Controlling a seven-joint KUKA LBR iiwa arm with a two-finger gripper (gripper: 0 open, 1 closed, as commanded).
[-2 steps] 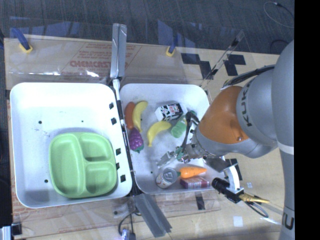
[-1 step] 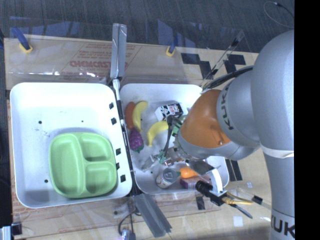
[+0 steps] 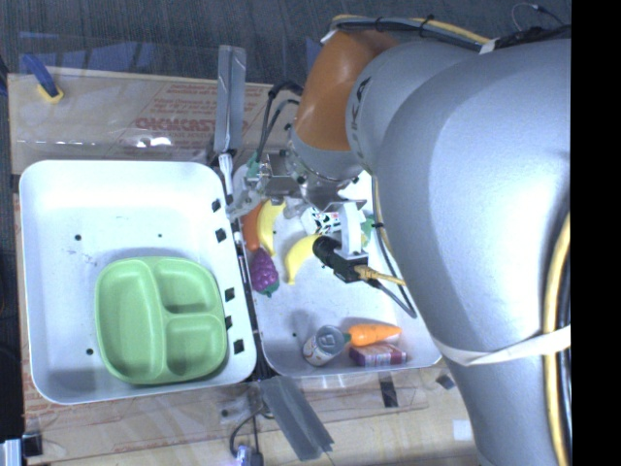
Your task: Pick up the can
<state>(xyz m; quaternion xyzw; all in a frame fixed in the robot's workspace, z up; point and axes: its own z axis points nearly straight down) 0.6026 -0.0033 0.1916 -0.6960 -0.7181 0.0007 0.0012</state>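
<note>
- Gripper (image 3: 309, 200) position comes first: it hangs low over the far end of the right-hand bin (image 3: 291, 357), under the orange band (image 3: 335, 85) of the arm, and I cannot tell whether it is apart or together, since the wrist hardware hides that part.
- Fruit lies crowded right beneath and beside it: a banana (image 3: 299, 253) just on the near side of the gripper, a second yellow piece (image 3: 267, 223) and an orange-red piece (image 3: 250, 229) at its left, and a purple toy (image 3: 264, 272) a little nearer the camera.
- My reading is that the gripper sits over this cluster rather than over its target, so a grasp here would catch fruit, not the can.
- Can (image 3: 325, 344) lies well apart from the gripper, toward the near wall of the same bin, with a carrot (image 3: 374, 334) and a small pink-purple item (image 3: 378, 356) just beside it on the right.
- It looks silver-grey, lying tipped on its side with its round end facing up and toward the camera, somewhat dented or crumpled; detail is too blurred to say more.
- Green divided tray (image 3: 160, 316) rests alone in the left bin (image 3: 58, 192), far from the gripper.
</note>
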